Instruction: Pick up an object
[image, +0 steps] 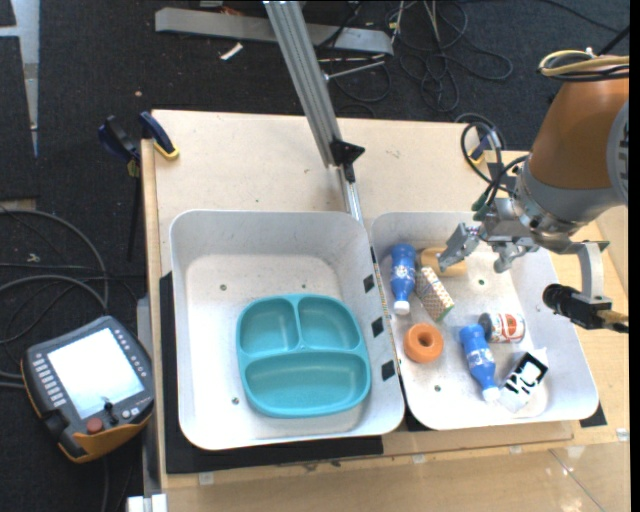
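Note:
My gripper (476, 256) hangs over the back of the right bin (570, 350), its fingers spread open with nothing between them. Its left finger (455, 246) is close to a tan block (443, 263). In the bin below lie a blue bottle (402, 277), a speckled block (434, 291), an orange ring (424, 342), a second blue bottle (477, 358), a red and white can (506, 327) and a black and white item (523, 377).
The left bin (200, 250) holds a teal divided tray (300, 354). A metal pole (312, 85) slants in from the top toward the wall between the bins. A teach pendant (88, 384) lies at the lower left, off the bench.

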